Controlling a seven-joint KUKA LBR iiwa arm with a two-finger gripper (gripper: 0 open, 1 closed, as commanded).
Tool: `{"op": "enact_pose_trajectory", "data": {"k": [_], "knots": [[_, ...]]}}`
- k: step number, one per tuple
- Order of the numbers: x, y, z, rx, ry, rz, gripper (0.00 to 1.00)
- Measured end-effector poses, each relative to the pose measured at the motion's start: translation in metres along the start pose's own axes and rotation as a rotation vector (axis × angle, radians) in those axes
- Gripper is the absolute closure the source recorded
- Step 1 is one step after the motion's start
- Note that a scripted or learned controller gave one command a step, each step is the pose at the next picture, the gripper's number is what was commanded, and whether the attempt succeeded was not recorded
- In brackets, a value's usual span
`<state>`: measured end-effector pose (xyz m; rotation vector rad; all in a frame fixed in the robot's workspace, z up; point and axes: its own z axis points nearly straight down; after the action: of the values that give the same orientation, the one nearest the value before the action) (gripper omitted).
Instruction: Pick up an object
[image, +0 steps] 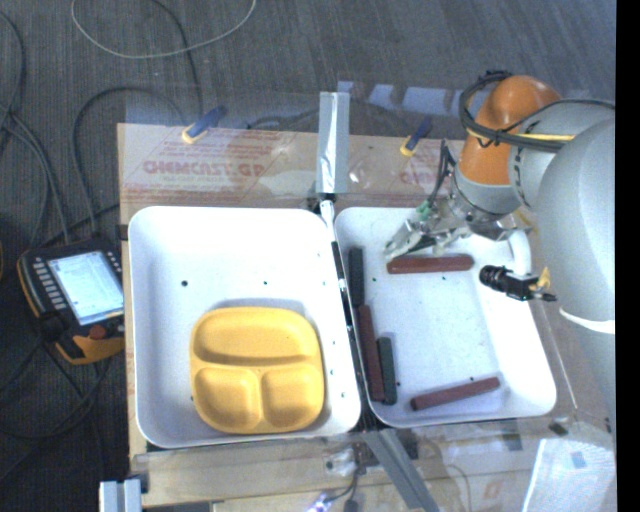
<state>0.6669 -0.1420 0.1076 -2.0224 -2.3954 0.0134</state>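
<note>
Near edge of right bin (520, 400): a brown stick (455, 393). Far edge: another brown stick (430, 264), w/ gripper (425, 232) just above it, can't tell if it's open or closed. Risk: stick lies flat, so the grip could slip off.

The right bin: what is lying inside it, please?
Inside the right bin lie brown sticks and dark bars. The gripper hangs over its far end, and the arm covers its right edge.
</note>
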Motion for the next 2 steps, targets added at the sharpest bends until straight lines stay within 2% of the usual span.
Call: {"op": "enact_pose_trajectory", "data": {"k": [1, 2], "knots": [[-0.024, -0.001, 0.018, -0.007, 0.006, -0.087, 0.0], [-0.025, -0.001, 0.008, -0.01, -0.002, -0.089, 1.0]]}}
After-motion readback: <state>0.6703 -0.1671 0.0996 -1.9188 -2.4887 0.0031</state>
